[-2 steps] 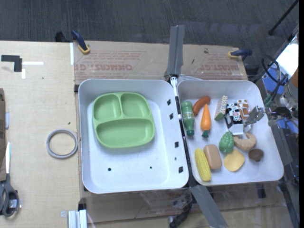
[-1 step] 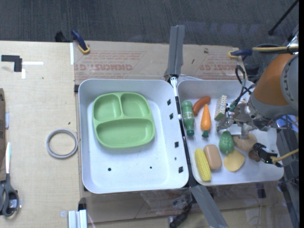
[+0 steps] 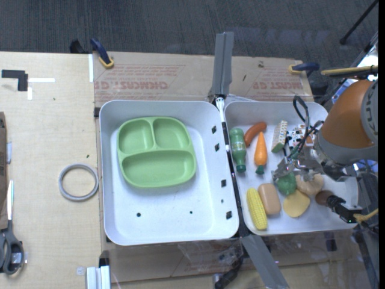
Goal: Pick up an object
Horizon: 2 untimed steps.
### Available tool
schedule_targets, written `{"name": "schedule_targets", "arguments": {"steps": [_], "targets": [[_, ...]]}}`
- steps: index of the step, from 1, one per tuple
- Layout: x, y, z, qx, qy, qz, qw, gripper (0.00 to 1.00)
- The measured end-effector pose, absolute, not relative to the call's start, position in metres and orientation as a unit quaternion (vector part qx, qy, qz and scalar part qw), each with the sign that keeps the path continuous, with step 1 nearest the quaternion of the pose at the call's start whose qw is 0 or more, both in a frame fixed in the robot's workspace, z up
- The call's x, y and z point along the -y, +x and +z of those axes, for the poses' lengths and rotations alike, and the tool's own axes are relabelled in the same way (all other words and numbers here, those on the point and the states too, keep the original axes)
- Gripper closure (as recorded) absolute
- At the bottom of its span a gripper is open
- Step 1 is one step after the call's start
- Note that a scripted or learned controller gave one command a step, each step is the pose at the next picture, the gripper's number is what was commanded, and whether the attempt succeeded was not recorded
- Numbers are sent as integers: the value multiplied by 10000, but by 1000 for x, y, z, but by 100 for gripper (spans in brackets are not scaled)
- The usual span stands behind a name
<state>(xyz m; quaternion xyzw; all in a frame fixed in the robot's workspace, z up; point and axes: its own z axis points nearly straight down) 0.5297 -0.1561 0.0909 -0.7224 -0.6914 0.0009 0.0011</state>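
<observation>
Perhaps green toy (image 3: 286,183), partly hidden

We see the arm (image 3: 352,125) as a fat rounded link, grey casing with a broad orange band wrapping most of the visible segment. Orange is glossy, with a soft highlight on top. Below the band the wrist narrows into a grey collar. A black cable (image 3: 301,110) loops out from the wrist side, thin, curved like a hoop. The gripper (image 3: 293,164) is a cluttered metal assembly: silver-grey brackets, dark fittings, small white and reddish bits near its top that could be connectors or labels; too small for us to tell. Finger detail is unreadable.
</observation>
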Motion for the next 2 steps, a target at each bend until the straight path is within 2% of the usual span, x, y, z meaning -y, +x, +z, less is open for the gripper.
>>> {"name": "schedule_targets", "arguments": {"steps": [1, 2], "targets": [[157, 531, 101, 6908, -7231, 1, -2, 100], [106, 611, 242, 6656, -7463, 20, 3, 100]]}}
